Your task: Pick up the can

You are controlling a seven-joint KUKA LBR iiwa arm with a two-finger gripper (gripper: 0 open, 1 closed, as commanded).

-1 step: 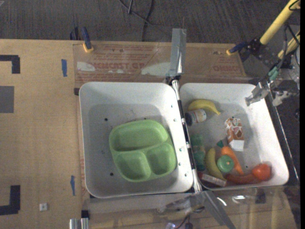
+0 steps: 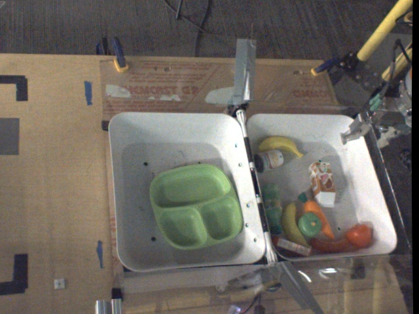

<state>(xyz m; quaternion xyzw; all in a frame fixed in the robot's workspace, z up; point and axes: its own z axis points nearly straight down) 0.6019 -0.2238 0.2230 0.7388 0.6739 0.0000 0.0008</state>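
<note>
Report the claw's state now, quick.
Claw: at the right bin's upper right rim, nothing visibly held; open or shut cannot be told.

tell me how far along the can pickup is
Nothing looks done yet. The tool sits at the right bin's upper right corner, with nothing visibly held. In the clutter near the banana, small bottle and carton, I can't pick out the can for sure. Reach, grasp and lift all remain.
</note>
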